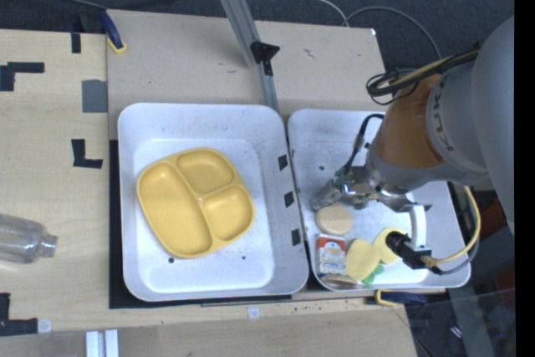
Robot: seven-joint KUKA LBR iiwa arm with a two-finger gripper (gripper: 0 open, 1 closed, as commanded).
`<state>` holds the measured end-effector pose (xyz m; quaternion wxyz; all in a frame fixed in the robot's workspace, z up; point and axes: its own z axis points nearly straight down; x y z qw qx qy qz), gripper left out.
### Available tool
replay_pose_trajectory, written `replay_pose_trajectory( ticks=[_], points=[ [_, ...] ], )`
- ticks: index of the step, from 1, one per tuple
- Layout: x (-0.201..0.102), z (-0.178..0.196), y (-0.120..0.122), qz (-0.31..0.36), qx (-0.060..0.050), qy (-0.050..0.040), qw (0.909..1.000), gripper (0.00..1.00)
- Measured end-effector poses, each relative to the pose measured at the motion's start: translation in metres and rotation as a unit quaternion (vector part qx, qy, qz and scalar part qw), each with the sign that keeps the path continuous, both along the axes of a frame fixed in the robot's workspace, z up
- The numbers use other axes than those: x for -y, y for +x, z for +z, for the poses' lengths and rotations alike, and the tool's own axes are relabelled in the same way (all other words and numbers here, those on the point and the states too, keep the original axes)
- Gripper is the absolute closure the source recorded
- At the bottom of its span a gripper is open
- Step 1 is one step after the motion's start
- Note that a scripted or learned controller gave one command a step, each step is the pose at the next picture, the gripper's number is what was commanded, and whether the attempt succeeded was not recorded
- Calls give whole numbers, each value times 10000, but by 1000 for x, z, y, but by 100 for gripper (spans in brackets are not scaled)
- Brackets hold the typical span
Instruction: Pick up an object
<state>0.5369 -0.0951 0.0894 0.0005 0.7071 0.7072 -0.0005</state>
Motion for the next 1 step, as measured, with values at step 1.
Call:
replay_pose_trajectory(
  ticks=[1],
  points=[
    [-79, 103, -45, 31, 15, 19, 10000, 0]
  ],
)
